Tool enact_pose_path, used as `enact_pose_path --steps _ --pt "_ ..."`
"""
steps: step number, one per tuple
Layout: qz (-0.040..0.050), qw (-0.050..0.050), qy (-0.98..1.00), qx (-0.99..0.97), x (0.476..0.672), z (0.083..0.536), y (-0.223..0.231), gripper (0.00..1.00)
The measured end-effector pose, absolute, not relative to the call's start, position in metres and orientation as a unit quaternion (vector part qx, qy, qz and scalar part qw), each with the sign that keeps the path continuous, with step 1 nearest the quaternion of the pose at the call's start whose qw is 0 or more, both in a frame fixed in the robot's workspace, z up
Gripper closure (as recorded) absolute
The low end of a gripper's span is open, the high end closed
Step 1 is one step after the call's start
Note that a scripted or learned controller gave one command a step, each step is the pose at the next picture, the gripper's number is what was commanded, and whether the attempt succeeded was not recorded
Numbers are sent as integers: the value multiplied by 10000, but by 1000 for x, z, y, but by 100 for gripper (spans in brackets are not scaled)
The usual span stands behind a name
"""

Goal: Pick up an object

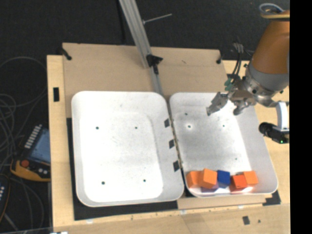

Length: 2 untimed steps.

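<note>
Along the near edge of the right bin (253,145) lies a row of small blocks: an orange block (202,178) at the left, a blue block (223,177) in the middle, and another orange block (243,180) at the right. A purple piece (208,189) peeks out beneath them. My gripper (225,106) hangs over the far part of the right bin, well away from the blocks. Its two fingers are spread apart, open, with nothing between them.
The left bin (122,145) lies beside the right one, joined by small clips at the seam. A slanted metal rail (139,33) rises from behind the bins. Cables and a handheld pendant (34,155) lie off the bench at left.
</note>
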State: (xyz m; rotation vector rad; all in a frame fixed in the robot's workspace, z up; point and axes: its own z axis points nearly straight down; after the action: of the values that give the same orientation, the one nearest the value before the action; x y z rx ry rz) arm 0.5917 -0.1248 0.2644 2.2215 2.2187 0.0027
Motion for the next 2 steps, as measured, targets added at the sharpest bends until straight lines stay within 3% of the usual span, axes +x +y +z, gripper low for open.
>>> enact_pose_path --steps 1,2 --pt "25 40 7085 7056 619 325 -119 0" --pt "-29 -23 7058 7084 561 162 -168 0"
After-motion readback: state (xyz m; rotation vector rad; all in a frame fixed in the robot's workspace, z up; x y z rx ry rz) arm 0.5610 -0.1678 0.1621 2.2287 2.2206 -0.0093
